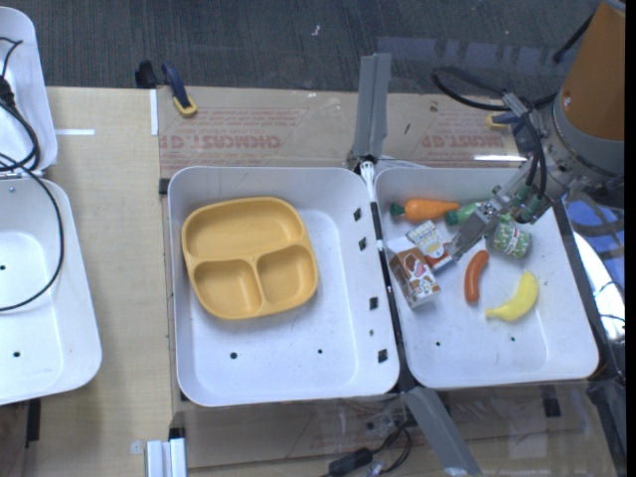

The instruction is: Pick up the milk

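Jaws low in rt bin, beside milk.

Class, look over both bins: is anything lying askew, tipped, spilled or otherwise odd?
Nothing is spilled or broken. The milk carton lies tipped on its side in the right bin, askew beside a small snack box. The yellow plate sits slightly rotated in the left bin.

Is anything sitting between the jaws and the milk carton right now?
Nothing visible blocks it. The gripper is low in the right bin, just right of the milk carton. A smaller carton lies close beside both, and the carrot sits just behind, so the approach is crowded. The sausage lies off to the right.
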Action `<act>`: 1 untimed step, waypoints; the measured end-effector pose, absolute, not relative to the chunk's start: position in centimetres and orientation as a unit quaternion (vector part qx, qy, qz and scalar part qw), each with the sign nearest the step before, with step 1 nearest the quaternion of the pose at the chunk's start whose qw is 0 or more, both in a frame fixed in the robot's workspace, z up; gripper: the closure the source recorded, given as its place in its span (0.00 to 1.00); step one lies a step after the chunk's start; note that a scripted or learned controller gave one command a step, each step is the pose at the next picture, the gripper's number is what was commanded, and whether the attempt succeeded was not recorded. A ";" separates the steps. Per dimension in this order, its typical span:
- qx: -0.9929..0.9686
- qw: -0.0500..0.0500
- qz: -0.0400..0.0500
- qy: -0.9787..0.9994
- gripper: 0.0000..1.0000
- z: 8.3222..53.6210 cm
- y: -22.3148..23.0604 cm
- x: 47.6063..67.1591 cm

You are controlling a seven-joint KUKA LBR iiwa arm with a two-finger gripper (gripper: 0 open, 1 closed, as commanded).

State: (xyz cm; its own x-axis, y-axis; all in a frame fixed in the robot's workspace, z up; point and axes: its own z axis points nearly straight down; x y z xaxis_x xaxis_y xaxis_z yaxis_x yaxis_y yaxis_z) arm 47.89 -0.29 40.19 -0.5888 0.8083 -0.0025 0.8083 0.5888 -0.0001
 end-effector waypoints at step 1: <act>0.327 -0.001 -0.001 0.945 0.00 23.0 1.9 47.8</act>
State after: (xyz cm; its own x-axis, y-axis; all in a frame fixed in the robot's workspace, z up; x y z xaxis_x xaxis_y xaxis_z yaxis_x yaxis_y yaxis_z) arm 47.78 1.88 22.97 -0.7856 0.6187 0.0014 0.6187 0.7856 -0.0018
